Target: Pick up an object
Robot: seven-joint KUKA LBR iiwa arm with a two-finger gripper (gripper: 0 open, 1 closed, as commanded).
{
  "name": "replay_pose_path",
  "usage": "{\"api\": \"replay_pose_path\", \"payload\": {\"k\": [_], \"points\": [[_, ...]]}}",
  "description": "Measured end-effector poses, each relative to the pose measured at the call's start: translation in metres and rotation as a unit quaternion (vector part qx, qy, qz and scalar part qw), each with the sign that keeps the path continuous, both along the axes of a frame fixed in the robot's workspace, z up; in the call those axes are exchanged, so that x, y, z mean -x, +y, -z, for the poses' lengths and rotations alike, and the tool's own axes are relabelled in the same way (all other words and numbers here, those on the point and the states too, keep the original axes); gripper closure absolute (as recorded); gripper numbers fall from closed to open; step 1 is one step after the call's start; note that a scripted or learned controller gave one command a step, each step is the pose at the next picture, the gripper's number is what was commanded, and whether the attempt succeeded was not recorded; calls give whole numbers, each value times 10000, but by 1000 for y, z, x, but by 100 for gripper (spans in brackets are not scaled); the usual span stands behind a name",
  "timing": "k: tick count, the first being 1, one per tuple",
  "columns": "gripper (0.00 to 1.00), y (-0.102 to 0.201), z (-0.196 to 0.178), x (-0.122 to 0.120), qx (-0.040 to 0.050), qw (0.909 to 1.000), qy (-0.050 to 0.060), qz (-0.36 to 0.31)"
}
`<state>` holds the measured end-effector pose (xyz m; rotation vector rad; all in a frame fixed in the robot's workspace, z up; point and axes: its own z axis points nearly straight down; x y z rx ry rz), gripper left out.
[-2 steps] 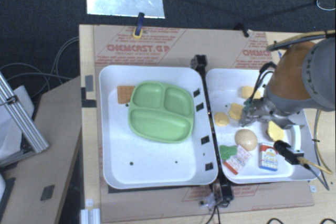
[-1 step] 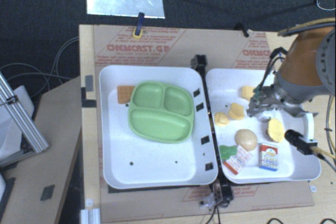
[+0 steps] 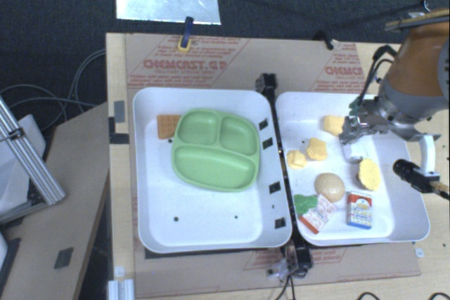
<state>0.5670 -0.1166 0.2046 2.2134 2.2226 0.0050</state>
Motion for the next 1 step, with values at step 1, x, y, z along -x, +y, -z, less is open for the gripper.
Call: {"api": "replay_pose_path", "payload": {"k": [1], "points": [[100,0,-21,-1,-4,10000,9,1]]}}
